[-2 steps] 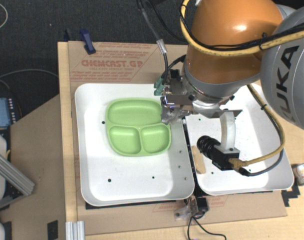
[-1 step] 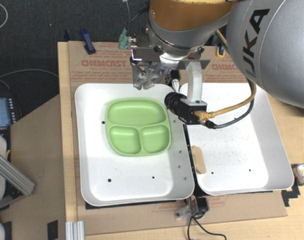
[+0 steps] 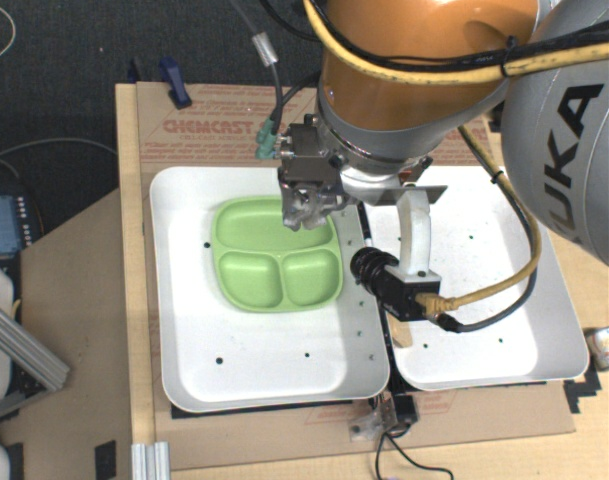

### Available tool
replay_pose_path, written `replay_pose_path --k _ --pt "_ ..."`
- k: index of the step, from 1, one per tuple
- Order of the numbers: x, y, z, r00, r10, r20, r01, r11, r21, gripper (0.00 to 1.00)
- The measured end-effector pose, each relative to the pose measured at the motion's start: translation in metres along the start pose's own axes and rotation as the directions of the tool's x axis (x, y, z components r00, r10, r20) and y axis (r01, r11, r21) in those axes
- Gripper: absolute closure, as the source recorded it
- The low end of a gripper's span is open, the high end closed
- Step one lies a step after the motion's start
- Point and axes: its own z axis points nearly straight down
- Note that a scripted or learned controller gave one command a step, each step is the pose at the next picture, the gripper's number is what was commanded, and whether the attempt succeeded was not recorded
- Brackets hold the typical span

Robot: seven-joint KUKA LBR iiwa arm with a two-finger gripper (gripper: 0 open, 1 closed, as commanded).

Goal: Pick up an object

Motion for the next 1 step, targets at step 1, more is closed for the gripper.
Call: replay_pose_path --k 1 --pt "0.0241 0.0020 -0.1254 1.000 -0.002 -0.008 0.002 1.000 -0.020 1.00"
